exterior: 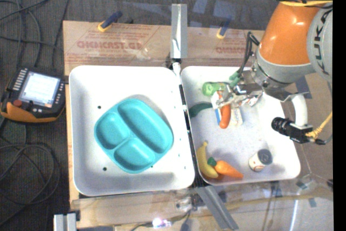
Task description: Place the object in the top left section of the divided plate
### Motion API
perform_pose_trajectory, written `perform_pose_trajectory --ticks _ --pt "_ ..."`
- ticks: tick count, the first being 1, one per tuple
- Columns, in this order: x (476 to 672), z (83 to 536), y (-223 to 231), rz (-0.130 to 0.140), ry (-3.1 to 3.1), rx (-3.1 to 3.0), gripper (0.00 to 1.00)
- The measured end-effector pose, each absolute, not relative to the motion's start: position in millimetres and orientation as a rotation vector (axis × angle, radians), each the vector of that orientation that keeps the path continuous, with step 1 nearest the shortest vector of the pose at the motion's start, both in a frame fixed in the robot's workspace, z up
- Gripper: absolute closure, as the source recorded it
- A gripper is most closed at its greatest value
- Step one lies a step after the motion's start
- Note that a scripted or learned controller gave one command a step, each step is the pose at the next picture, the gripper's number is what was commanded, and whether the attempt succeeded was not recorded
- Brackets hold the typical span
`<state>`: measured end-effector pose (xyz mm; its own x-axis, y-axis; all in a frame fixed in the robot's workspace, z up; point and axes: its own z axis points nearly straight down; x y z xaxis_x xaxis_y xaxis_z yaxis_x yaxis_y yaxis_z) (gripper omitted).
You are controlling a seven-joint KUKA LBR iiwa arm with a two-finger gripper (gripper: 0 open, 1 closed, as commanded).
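Observation:
A turquoise divided plate (134, 134) lies in the left bin (81, 84), tilted so that its two long sections point up and to the right. In the right bin (281, 170) my gripper (229, 105) hangs low near the bin's upper middle. An orange-red carrot-shaped piece (224, 117) lies between its spread fingers (219, 99), which are open and not pressed against it. A green item (212, 88) sits just up and to the left of the gripper.
A yellow banana (202, 157) and an orange carrot (227, 169) lie at the right bin's front left, with a small round object (261, 160) to their right. A dark green strip (198, 109) lies by the divider wall between the bins. A tablet (35, 92) rests off the bench at far left.

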<state>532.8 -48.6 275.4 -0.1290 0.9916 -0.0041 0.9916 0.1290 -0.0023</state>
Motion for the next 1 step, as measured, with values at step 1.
perform_pose_trajectory --ticks 1 --pt "550.7 227.7 45.9 -0.004 2.604 1.762 1.00"
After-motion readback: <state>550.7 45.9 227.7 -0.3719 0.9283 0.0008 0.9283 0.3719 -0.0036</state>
